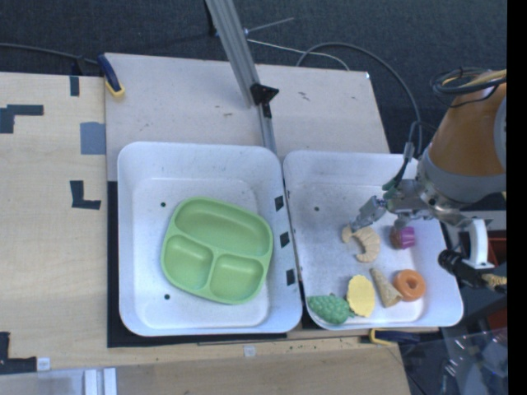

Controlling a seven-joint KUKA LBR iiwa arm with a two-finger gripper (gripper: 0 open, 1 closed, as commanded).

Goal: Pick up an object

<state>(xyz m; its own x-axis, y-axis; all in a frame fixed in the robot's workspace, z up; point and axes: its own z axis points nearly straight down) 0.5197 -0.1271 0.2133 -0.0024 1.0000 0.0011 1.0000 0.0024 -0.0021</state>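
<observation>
The right bin (329, 188) holds several small toy foods: a tan curved piece (365, 243), a purple piece (403, 237), an orange ring (409, 285), a tan cone (383, 287), a yellow piece (360, 295) and a green bumpy piece (329, 308). My gripper (365, 215) reaches in from the right and hangs just above and left of the tan curved piece. Nothing shows between its fingers.
The left bin (140, 171) holds a green divided plate (216, 250). A metal pole (239, 48) slants across the bench behind the bins. The arm's orange band (469, 142) looms over the right bin's far right side.
</observation>
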